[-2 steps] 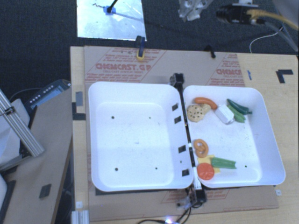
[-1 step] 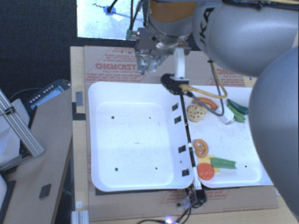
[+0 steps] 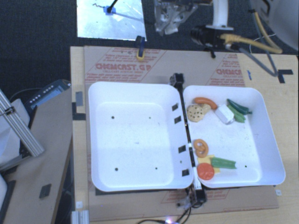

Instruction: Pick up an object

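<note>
Gripper [image 3: 170, 20]: hanging high beyond the far edge of the bench, well apart from both bins, carrying nothing visible; open or closed, cannot tell from this angle.

Candidates for picking: all lying in the right bin [image 3: 267, 125]. Clustering at its far end: an orange sausage [image 3: 205, 101] touching a speckled cookie [image 3: 197, 112], a white block [image 3: 224, 114] just beside them, green pods [image 3: 239, 108] touching the block's right side. Sitting at the near end: a pretzel [image 3: 201, 147], a red tomato [image 3: 205, 171] and a green stalk [image 3: 223, 163] just beside the tomato.

Spreading outward: left bin [image 3: 135, 90] joining the right one along a clipped divider [image 3: 184, 134], both resting on a cardboard sheet [image 3: 121, 66].

Judging the risks: closing on two things at once in the far cluster, given how tightly they are packed. Sliding off flat pieces such as the cookie or pretzel, lying low against the floor. Striking the divider when reaching for the pretzel, cookie or tomato, all crowding the left wall. Rolling the tomato away on contact.
</note>
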Robot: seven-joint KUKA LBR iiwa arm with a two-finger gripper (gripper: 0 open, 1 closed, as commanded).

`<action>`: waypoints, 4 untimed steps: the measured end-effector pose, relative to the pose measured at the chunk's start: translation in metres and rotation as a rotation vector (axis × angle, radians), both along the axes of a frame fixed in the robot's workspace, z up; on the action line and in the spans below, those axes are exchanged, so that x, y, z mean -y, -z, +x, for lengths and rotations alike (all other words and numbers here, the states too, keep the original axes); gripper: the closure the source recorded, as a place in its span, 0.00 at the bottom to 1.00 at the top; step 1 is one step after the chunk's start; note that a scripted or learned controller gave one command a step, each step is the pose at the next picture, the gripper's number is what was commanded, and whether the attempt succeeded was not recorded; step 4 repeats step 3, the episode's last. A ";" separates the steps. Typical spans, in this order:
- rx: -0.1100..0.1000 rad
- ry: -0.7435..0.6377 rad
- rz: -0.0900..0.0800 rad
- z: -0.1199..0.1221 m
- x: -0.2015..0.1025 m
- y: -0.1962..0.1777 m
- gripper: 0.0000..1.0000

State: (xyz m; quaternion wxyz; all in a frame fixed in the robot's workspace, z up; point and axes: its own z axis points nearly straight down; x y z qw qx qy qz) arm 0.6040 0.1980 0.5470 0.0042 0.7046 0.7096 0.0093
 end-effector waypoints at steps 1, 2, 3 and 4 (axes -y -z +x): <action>-0.020 -0.005 -0.004 -0.118 -0.020 0.011 1.00; -0.018 0.009 -0.007 -0.118 0.027 0.012 1.00; -0.032 0.002 -0.013 -0.085 -0.032 0.258 1.00; -0.032 0.002 -0.013 -0.085 -0.032 0.258 1.00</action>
